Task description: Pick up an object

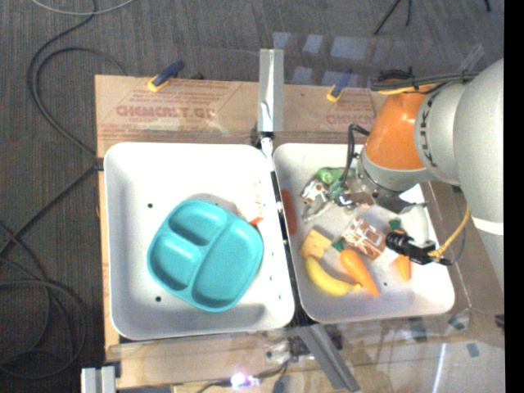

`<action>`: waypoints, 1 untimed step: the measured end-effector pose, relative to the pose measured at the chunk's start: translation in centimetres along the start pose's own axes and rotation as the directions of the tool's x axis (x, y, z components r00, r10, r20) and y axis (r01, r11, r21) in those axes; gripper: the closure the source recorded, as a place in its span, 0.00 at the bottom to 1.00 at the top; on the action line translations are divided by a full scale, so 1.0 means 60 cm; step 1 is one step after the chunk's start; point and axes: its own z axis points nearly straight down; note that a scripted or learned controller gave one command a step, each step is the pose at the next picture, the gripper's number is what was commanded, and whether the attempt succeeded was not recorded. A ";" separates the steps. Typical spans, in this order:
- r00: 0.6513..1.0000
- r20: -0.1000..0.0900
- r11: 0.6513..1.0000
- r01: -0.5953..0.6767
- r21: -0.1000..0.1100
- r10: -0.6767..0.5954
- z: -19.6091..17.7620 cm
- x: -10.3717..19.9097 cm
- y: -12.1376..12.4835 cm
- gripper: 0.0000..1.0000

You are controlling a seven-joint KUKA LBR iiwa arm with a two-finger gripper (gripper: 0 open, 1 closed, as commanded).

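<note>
My gripper (318,195) hangs low over the upper left part of the right bin (442,297), reaching in from the grey arm with the orange band (397,142). A green object (329,174) lies right beside it, towards the back. Nearer the front lie a yellow wedge (314,243), a yellow banana (327,279) and an orange carrot (359,270). A small clear packet with brown markings (363,237) sits just above the carrot. I see nothing held in the gripper.
A teal divided plate (206,255) lies in the left bin (123,219), with a small orange scrap (255,219) near its far right edge. A reddish stick (288,212) leans along the right bin's left wall. A small orange piece (403,268) lies right of the carrot.
</note>
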 end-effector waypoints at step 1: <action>0.986 0.001 0.986 -0.167 0.007 0.167 -0.138 0.074 -0.037 0.00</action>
